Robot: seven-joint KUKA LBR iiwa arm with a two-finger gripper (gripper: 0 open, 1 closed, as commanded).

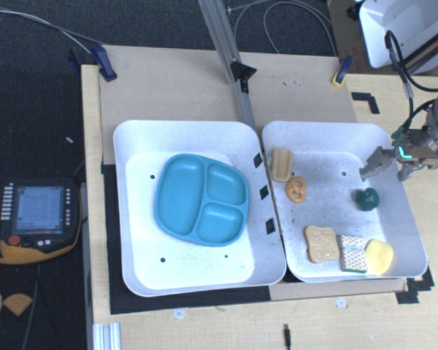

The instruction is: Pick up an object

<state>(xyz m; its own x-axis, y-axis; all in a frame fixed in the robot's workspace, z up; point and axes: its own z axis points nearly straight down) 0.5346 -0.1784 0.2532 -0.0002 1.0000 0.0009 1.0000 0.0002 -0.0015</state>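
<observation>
A handheld control pendant (35, 217) with a lit screen lies on the dark floor at about 9 o'clock of the view, off the bench. To its right the left bin (131, 195) holds a blue divided plate (202, 198) with three compartments, set a little toward the bin's 12 o'clock side.

A slanted metal rail (223, 39) runs down from 12 o'clock toward the seam between the two bins.

The right bin (328, 133) carries the loose objects. At its 10 o'clock corner a tan bread slice (281, 164) lies against the wall, and just beside it, toward 5 o'clock, sits a small brown pretzel (296, 189). At the bin's 6 o'clock edge a piece of toast (322, 244) lies flat, touching a patterned sponge (352, 254), which in turn touches a yellow lemon-like piece (379, 257) at 5 o'clock. A small dark green object (366, 199) (too small to identify further) sits alone near the bin's 3 o'clock side.

The gripper (389, 165) hangs at the bin's 2 o'clock edge, just up and right of the green object and not touching it. Two grey fingers (373, 164) are spread apart, nothing between them: the tool is released.
</observation>
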